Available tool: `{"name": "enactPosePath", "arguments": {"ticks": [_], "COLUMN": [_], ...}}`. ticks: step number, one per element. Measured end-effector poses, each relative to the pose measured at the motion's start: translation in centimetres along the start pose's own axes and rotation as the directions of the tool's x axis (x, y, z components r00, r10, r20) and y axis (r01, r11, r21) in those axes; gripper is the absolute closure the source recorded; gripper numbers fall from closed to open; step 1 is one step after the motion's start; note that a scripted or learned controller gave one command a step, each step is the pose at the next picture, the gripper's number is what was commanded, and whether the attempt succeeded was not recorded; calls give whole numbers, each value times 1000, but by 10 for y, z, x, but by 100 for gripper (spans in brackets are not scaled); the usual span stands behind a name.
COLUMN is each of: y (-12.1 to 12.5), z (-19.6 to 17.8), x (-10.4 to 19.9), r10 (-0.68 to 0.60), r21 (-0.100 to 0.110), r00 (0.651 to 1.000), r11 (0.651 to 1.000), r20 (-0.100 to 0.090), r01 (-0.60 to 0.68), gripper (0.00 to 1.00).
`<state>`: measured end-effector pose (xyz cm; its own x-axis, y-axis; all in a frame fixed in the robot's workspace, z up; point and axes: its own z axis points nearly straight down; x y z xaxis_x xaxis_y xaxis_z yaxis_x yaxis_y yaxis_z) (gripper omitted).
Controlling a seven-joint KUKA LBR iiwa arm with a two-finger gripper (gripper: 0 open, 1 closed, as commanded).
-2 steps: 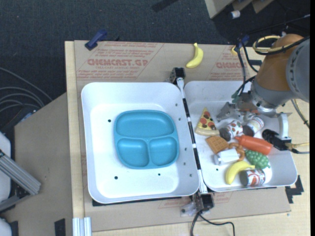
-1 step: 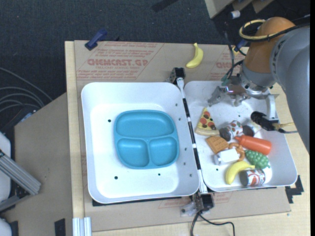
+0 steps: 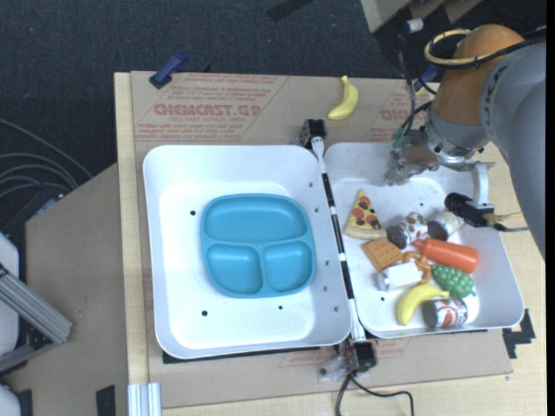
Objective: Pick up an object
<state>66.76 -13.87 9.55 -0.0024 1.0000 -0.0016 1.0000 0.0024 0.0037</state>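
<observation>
The right bin (image 3: 512, 302) holds a heap of toy food. A pizza slice (image 3: 362, 213) lies near its left wall. To the right of it are an orange carrot (image 3: 449, 252), a green piece (image 3: 454, 280), a brown cracker (image 3: 382, 254), a white block (image 3: 401, 274), a yellow banana (image 3: 419, 300) and a red-and-white can (image 3: 447, 313). My gripper (image 3: 401, 166) hangs low over the bare far end of this bin, above and apart from the heap. I see nothing in it. The grey arm with its orange band (image 3: 473, 59) rises behind it.
The left bin (image 3: 173, 284) carries a blue divided plate (image 3: 257, 243). A second banana (image 3: 344, 100) lies on the bench behind the bins, with a blue clip (image 3: 168, 69) at the bench's far left corner. A black clamp (image 3: 313, 132) sits where the bins meet.
</observation>
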Motion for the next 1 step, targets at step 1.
{"name": "enactPosePath", "arguments": {"ticks": [1], "y": [0], "z": [0], "x": [0], "r10": [0], "r21": [1], "r00": [1000], "r11": [1000], "r20": [0], "r01": [0], "gripper": [0]}}
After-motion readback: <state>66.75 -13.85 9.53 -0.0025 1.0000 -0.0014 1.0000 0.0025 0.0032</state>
